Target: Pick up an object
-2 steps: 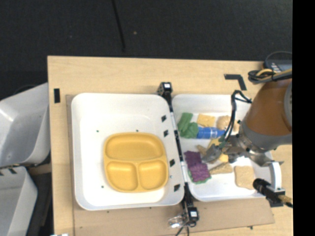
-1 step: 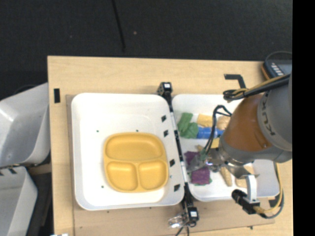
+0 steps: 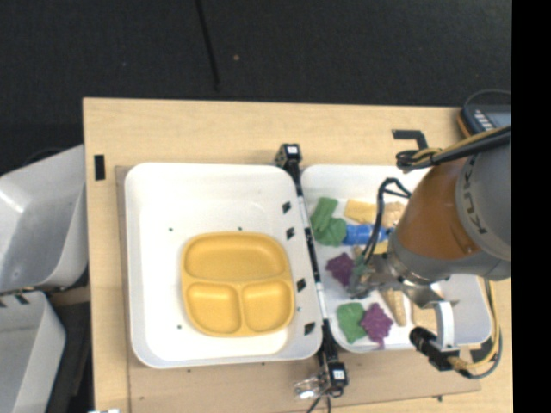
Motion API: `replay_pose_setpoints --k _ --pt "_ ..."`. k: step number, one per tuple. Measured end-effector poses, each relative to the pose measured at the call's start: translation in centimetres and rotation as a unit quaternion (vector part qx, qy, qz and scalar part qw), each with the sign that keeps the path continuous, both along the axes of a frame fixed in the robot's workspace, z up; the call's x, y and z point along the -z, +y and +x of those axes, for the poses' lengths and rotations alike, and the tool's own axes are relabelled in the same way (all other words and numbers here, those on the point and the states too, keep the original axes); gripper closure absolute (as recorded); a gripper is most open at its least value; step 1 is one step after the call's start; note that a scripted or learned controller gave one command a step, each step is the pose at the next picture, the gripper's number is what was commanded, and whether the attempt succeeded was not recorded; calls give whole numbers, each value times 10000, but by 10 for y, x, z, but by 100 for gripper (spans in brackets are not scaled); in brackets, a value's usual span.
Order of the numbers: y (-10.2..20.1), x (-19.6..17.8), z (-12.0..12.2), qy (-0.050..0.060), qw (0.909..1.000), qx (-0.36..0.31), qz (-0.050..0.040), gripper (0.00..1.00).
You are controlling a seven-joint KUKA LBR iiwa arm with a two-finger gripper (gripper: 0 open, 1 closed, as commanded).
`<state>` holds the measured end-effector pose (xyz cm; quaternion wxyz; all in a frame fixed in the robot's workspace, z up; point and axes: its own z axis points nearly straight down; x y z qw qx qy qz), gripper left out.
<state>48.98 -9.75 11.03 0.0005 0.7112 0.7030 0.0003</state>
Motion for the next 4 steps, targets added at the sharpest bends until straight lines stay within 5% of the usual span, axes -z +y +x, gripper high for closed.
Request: replay_pose_setpoints --k 1,2,3,4 --pt "131 -96 9 -51 9999 -138 23 100" --pt "190 -243 1 -77 9999 -117 31 100" --pt "232 -77 99 32 10000 -88 -12 100" --pt "243 -311 132 -100 9999 -81 20 100"
